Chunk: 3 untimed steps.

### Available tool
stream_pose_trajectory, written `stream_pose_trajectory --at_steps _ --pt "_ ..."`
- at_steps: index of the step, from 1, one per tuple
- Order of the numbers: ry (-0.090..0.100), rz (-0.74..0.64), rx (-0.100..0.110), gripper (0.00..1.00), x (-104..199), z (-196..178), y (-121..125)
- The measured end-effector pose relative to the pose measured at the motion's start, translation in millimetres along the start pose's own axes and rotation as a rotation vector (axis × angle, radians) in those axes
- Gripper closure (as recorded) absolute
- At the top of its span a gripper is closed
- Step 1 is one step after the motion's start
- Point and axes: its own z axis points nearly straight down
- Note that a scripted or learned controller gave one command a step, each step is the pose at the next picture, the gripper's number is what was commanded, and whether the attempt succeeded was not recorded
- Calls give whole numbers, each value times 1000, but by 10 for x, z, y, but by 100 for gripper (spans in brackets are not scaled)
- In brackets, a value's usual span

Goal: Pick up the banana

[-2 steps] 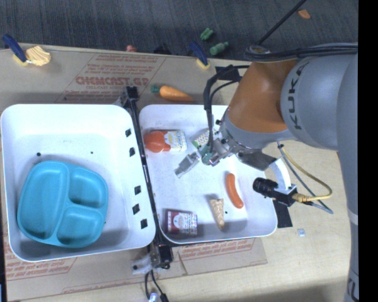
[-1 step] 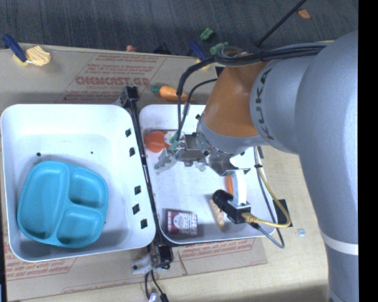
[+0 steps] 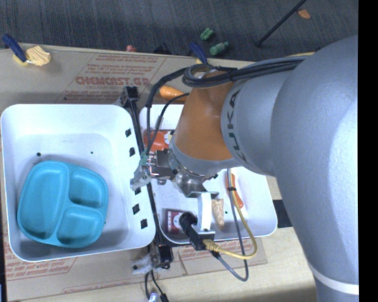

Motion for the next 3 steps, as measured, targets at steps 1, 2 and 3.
stream_pose_trajectory --at_steps 1,2,3 --pt "-1 54 -6 0 -1137 -791 314" --pt "0 -24 -2 0 -931 -246 150" --pt "0 246 2 0 141 149 -71"
